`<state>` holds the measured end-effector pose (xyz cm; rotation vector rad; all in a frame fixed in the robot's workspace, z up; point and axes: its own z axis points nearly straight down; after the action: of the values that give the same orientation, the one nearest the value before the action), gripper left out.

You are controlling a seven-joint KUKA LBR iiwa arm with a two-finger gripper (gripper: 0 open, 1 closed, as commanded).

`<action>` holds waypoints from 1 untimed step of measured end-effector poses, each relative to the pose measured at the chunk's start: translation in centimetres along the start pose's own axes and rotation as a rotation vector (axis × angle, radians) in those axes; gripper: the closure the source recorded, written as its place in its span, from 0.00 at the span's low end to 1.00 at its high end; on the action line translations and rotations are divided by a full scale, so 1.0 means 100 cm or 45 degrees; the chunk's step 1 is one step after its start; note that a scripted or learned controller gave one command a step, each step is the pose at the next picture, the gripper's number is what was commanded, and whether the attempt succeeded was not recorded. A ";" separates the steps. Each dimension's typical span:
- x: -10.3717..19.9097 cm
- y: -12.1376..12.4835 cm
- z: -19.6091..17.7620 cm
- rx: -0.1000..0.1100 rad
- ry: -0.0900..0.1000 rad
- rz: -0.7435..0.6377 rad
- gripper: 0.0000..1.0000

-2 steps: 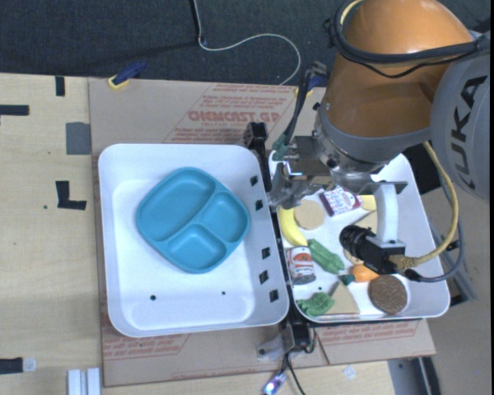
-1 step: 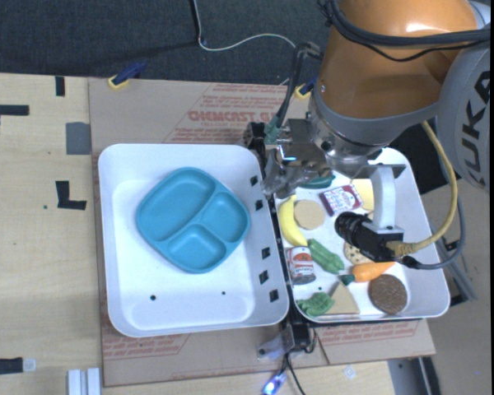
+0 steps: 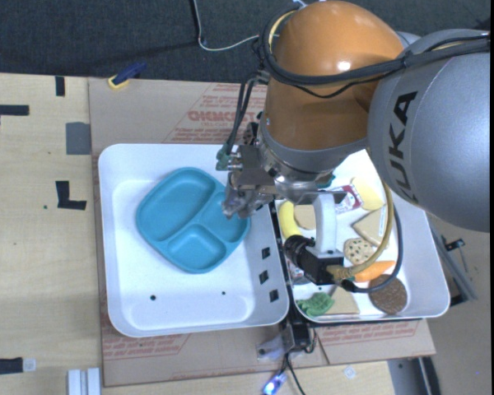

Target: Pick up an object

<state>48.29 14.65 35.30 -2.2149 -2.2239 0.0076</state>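
Blue plate [image 3: 184, 220] lies in the left bin [image 3: 119, 220]. My fingers [image 3: 237, 197] sit at its right edge; whether spread or clamped, cannot tell. Nothing lifted yet; grasp and raise remain.

A divided tray [image 3: 185, 220] lies in the left bin [image 3: 123, 303]; food items [image 3: 364, 252] fill the right.

Brown cardboard sheet [image 3: 160, 122] lies under both bins on the table [image 3: 33, 245] (pale wood, black marks); a blue clip [image 3: 127, 74] sits near its corner.
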 end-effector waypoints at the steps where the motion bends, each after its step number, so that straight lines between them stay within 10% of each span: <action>1: -0.001 0.000 -0.012 -0.001 0.000 -0.001 1.00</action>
<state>48.31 14.52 36.54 -2.2145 -2.2256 0.0065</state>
